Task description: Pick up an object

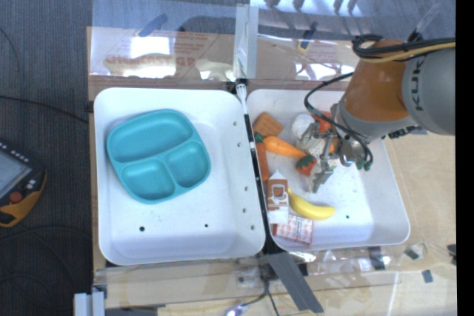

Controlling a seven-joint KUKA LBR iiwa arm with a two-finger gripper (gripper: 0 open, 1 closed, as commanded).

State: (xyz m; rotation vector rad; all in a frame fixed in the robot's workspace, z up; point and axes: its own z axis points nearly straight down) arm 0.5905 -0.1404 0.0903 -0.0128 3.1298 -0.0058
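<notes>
The gripper (323, 159) hung low inside the right bin (385, 222), its metal fingers pointing down and toward the bin's middle, but wrist clutter and cabling blurred the tips, so I could not tell how far apart they stood or whether anything lay between them. Just beside the tips sat a small red and green piece (306, 163), touching or nearly touching the orange carrot (284, 147), which lay slantwise with its thick end toward the divider. Behind the carrot rested a tan waffle-like cracker (267, 123), and a pale rounded lump (304, 125) lay close under the wrist. Nearer the camera lay a yellow banana (312, 209), with a small brown and white carton (278, 192) just beside it and a flat printed packet (295, 231) at the front wall. The left bin (222, 226) held only a teal divided tray (157, 154), well apart from the arm. By my judgement the step in hand was the descent onto a target, most likely the red and green piece or the carrot; the next move would call for closing squarely on one item without nudging its neighbours, then lifting straight up.
</notes>
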